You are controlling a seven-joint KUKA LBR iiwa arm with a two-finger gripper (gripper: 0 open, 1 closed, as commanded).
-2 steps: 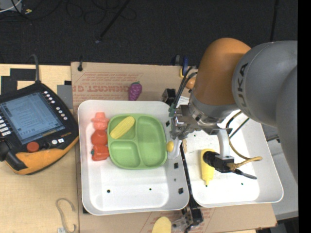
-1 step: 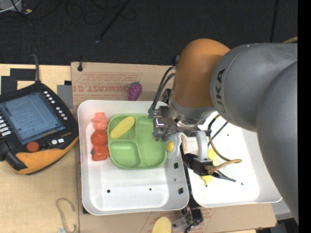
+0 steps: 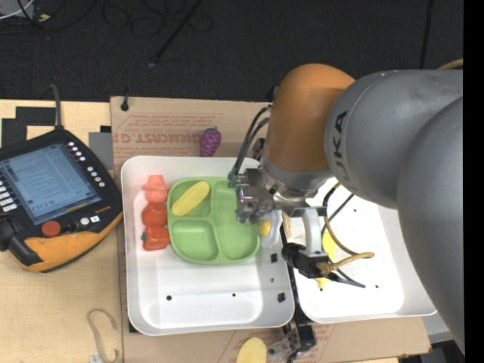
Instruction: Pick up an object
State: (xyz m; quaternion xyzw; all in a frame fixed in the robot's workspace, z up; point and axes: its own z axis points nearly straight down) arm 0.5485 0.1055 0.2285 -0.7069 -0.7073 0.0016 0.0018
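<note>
The gripper [image 3: 266, 229] hangs over the right rim of the green divided plate [image 3: 215, 237] in the left bin [image 3: 197, 308]; its grip cannot be told. A yellow corn cob [image 3: 190, 197] lies in the plate's upper-left compartment, left of the gripper and apart from it.

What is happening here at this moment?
A grey arm reaches in from the right and hangs low over the seam between two white bins. The left bin holds a green tray with a yellow corn in it and a red toy beside it. Nothing looks picked up yet.
</note>
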